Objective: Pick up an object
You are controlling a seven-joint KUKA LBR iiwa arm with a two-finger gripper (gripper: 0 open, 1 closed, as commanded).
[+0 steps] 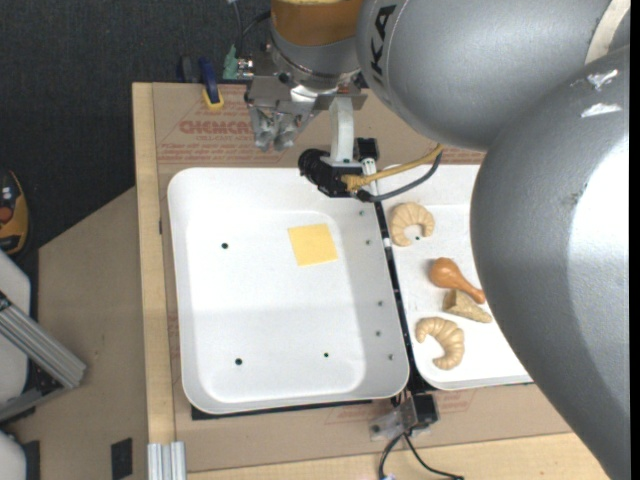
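End effector [272, 128], finger state impossible to tell, hovers beyond the left shallow white bin [190, 268]; it should descend squarely over the flat yellow square slice [313, 244].

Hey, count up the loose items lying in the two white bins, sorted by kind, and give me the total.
Croissants: 2, right bin, one at the top, one lower
Yellow cheese slice: 1, left bin
Drumstick: 1, right bin
Tan wedge piece: 1, beside the drumstick
Total: 5
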